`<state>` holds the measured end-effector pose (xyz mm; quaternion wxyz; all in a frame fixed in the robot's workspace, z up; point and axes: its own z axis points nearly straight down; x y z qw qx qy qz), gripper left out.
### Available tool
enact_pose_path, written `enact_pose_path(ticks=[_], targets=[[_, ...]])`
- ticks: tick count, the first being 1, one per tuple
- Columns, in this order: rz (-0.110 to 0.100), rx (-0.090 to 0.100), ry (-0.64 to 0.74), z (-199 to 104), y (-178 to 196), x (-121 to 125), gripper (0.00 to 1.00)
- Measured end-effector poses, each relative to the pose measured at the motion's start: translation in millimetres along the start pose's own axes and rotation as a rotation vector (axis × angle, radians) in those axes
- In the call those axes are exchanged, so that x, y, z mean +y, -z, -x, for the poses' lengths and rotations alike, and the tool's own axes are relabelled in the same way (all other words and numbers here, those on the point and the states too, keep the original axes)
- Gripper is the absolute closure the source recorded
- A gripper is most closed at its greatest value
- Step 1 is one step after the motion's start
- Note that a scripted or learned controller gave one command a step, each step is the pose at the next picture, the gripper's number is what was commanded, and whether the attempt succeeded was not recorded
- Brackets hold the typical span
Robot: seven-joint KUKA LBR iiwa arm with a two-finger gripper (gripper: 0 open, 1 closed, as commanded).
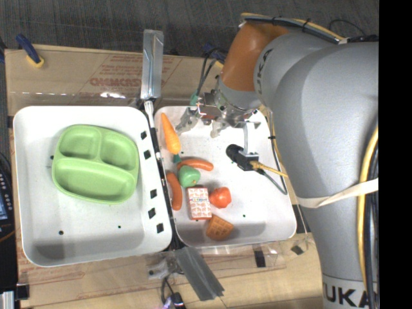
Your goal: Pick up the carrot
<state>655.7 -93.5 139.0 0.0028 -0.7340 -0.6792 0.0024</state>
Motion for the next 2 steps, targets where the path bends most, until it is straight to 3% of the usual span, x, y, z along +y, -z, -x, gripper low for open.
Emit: enact_pose_path(ticks=[1, 2], targets=[[0.008, -0.007, 0.155, 4, -45, 2, 0.0], [0.007, -0.001, 0.301, -14, 54, -72, 0.0]])
